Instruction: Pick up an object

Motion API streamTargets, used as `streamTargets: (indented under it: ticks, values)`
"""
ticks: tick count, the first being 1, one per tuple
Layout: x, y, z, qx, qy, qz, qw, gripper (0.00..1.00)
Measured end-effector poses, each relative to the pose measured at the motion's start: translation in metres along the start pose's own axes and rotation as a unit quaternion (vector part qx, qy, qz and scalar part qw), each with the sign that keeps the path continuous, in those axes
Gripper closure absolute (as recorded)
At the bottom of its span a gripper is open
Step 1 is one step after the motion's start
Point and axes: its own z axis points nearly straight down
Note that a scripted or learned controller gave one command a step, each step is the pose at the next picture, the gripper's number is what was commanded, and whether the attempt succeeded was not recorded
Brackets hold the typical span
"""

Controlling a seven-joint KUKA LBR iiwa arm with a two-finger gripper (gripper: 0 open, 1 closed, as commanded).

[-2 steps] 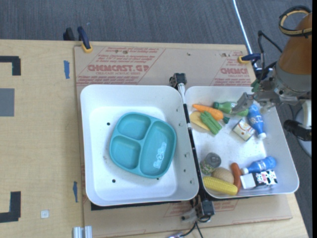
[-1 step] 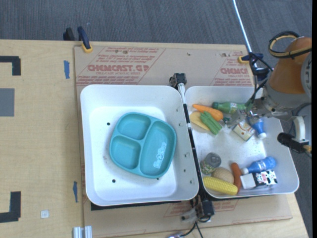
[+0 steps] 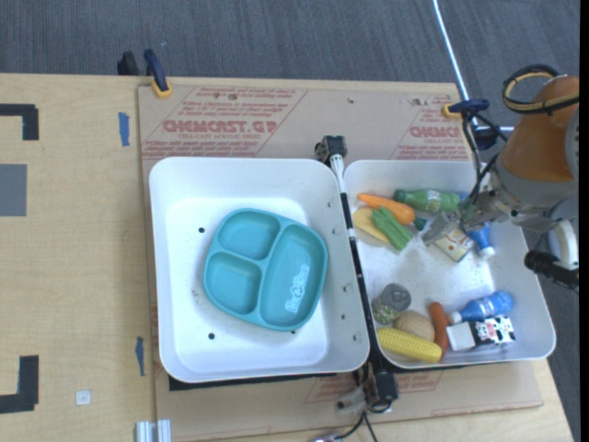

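The arm enters at three o'clock and its gripper [image 3: 457, 221] sits low in the right bin [image 3: 543, 313], at about one o'clock of that bin's floor — whether it grips anything I cannot tell. Right at its tip lies a small tan box-like toy [image 3: 451, 244], tilted, with a blue-and-white bottle [image 3: 482, 239] just beside it. Toward eleven o'clock in this bin sit a carrot [image 3: 388, 206], a green bottle [image 3: 427, 198] and green pods [image 3: 390, 229]. Along six o'clock lie a corn cob [image 3: 409, 343], a potato [image 3: 414, 324], a sausage [image 3: 439, 325] and a grey disc [image 3: 396, 297]. The left bin [image 3: 175, 247] holds a teal divided plate [image 3: 265, 268] — near its centre.
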Motion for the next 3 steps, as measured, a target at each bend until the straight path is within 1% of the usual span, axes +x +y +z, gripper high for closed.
streamTargets:
  ticks: [1,2,3]
  values:
    - [0.033,-0.023,0.018,0.008,0.0,-0.192,0.9814,0.0]
    - [0.058,-0.107,0.017,0.008,0.0,-0.233,0.9724,0.0]
    - [0.104,-0.093,0.017,0.007,0.0,-0.396,0.918,0.0]
